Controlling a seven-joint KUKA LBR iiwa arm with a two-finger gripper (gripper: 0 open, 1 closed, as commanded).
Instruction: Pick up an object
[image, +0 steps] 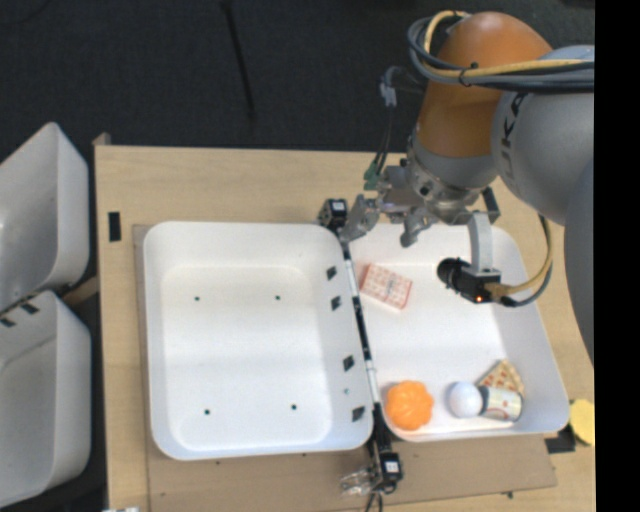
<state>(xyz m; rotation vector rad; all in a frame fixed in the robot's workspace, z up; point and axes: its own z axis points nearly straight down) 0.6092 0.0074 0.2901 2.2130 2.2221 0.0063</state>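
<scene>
Hand (412, 228) fingertips hard to discern

One fixed camera looks down at a slant on two shallow white plastic bins (250, 440), arm (480, 90) entering from the right.

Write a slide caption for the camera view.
Grey arm's gripper above right white bin holding round orange fruit.

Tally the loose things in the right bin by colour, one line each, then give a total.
Orange: 1, the ball
White: 1, the ball
Red and white patterned: 1, the flat packet
Tan patterned: 1, the wedge
Cream: 1, the cup lying on its side
Total: 5, all in the right bin
</scene>
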